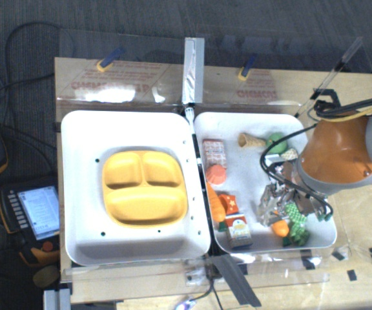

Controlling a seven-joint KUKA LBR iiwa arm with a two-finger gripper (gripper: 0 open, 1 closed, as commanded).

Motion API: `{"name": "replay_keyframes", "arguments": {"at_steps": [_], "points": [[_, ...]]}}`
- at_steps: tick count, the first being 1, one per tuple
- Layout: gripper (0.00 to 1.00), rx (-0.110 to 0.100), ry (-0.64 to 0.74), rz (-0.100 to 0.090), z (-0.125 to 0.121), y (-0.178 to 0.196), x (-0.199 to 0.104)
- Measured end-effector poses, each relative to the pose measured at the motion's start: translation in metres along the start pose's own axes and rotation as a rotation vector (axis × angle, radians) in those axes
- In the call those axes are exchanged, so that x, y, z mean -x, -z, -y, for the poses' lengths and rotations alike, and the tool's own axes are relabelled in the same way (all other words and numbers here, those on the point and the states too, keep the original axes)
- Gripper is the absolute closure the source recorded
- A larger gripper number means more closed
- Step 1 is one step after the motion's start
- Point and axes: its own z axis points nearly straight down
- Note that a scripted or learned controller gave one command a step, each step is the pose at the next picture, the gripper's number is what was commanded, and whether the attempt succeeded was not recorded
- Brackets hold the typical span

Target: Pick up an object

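Observation:
My gripper [271, 210] reaches down into the right bin [250, 120], near its front right corner, below the arm's orange band [338, 150]. Just in front of it lie a small orange piece [279, 227] and a green leafy toy [296, 228]. Whether anything sits between its fingers is hidden by the wrist and cables. Other toy foods lie along the bin's left side: a pink-and-white packet [214, 152], a red round piece [217, 173], an orange carrot [214, 205], a small red box [230, 203] and a juice carton [238, 230].
A tan cone [251, 139] and a green piece [277, 137] lie at the back of the right bin. The left bin [82, 128] holds a yellow divided plate [144, 187]. A ridge [197, 173] separates the bins. Black cables [273, 157] loop off the wrist.

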Motion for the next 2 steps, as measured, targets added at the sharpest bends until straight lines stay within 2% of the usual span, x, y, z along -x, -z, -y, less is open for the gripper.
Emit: {"name": "replay_keyframes", "arguments": {"at_steps": [1,2], "points": [[1.00,0.006,-0.364,-0.008,0.0691,-0.0111,0.0384],[0.00,0.004,-0.364,-0.006,0.0697,-0.0122,0.0384]]}}
